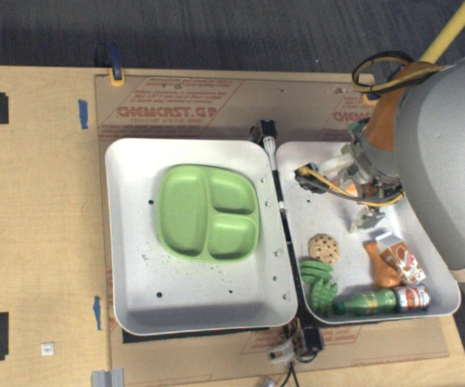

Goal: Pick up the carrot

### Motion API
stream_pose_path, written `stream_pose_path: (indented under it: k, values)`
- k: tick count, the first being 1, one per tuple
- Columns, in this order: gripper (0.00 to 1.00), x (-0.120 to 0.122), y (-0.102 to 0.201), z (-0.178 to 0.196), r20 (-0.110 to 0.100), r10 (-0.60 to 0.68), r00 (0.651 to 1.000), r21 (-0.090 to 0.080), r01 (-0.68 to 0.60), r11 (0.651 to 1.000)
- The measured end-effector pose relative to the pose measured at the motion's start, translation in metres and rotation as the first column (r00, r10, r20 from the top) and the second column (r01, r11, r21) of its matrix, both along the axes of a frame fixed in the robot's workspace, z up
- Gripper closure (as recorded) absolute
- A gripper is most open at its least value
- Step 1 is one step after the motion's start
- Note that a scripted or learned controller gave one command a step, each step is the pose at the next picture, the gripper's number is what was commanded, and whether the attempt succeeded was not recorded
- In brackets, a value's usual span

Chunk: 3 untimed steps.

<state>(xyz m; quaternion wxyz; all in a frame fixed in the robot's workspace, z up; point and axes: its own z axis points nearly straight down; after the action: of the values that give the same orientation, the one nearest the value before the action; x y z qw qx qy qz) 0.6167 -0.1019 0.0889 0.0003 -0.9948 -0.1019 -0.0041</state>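
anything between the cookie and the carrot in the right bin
In the camera view, only bare white bin floor lies between the cookie and the carrot; nothing sits in that gap.

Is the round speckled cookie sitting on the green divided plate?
No. The round speckled cookie lies in the right white bin, while the green divided plate sits in the left white bin.

Two bins (127,216) — perhaps five items.

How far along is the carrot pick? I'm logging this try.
Nothing looks done: the orange carrot lies in the right-hand white bin, beside the green bottle and the round cookie. In hand: the grey arm's gripper hangs above the bin, apart from the carrot. Left: descend, grasp, lift.
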Motion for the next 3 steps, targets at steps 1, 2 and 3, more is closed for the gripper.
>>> stream_pose_path:
  k: [1,2,3]
  values:
    - [1.0,0.001,0.0,0.012,0.004,0.005,1.0,-0.002,-0.005,1.0]
    - [0.0,0.001,0.0,0.011,0.004,0.005,1.0,-0.002,-0.005,1.0]
    - [0.0,-0.001,0.006,0.0,-0.006,-0.001,1.0,-0.003,0.001,1.0]
